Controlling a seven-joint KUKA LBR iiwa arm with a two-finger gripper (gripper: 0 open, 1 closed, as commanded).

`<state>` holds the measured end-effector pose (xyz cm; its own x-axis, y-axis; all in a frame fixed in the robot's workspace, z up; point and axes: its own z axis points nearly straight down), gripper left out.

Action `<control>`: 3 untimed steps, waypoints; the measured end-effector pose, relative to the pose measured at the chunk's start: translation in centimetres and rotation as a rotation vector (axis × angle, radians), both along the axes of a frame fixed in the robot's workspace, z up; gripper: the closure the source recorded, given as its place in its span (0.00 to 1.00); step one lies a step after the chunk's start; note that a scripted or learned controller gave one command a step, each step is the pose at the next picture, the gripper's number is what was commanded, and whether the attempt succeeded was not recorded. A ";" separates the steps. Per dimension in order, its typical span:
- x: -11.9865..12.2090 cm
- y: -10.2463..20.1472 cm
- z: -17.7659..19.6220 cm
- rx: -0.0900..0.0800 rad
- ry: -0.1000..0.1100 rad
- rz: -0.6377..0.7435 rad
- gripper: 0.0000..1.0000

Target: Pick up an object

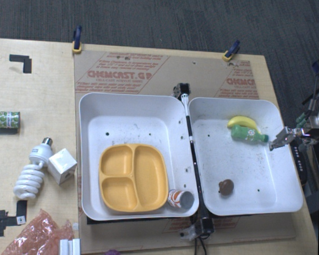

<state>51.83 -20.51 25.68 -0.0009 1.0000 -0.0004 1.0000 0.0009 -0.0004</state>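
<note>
The right bin [283, 201] holds a yellow banana [242, 121] with a green bottle [248, 134] lying against its near side, and a small brown ball [226, 187] nearer the front. In the left bin [90, 147] lies a yellow divided plate [133, 177], with a small cup [181, 199] on its side at the front right corner. My gripper [280, 140] hovers over the right bin's right rim, just right of the green bottle's cap and apart from it. Nothing is seen in its grasp.
On the bench left of the bins lie a white spiral light bulb [32, 169], a white cube [62, 165], a green can [7, 120] and a red mesh bag [36, 235]. Clamps [77, 39] pin the board's back edge. Cables hang at the far right.
</note>
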 end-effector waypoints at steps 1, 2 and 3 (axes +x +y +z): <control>2.3 -1.3 -16.0 0.009 0.005 0.001 0.00; -1.5 4.2 -16.4 0.001 0.000 -0.002 0.00; -1.4 4.1 -15.4 0.000 -0.003 -0.003 1.00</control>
<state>50.46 -16.38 10.25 0.0019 1.0000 -0.0009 1.0000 -0.0019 0.0027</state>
